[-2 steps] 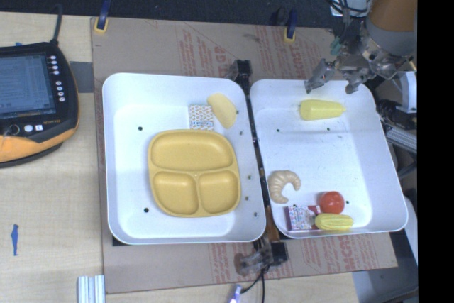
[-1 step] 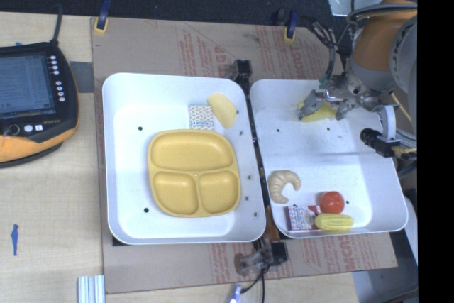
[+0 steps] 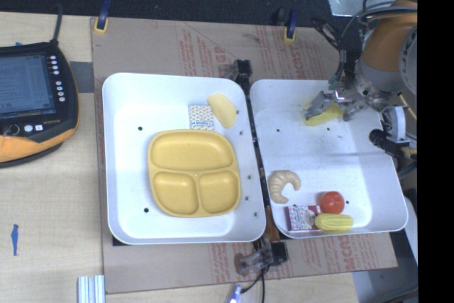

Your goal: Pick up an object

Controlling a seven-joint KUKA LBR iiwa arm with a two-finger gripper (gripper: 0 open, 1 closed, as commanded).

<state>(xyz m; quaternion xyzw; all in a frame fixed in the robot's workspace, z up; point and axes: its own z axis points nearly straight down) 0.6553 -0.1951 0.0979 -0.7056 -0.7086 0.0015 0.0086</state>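
Observation:
My gripper (image 3: pixel 328 107) hangs over the far part of the right bin (image 3: pixel 376 174), at the end of the grey arm with its orange band (image 3: pixel 389 39). A small yellow piece (image 3: pixel 319 117) lies right at the gripper's tip, touching it or just beneath it. Near the right bin's front edge sit a tan croissant (image 3: pixel 284 184), a red tomato (image 3: pixel 331 201), a yellow oblong fruit (image 3: pixel 333 222) and a red-and-white packet (image 3: pixel 301 216).
The left bin (image 3: pixel 124 152) holds a yellow divided plate (image 3: pixel 193 172), a pale yellow piece (image 3: pixel 222 110) and a small printed packet (image 3: pixel 201 117). A handheld control pendant (image 3: pixel 32 99) lies on the bench at the far left. Cables trail beside the arm at the right.

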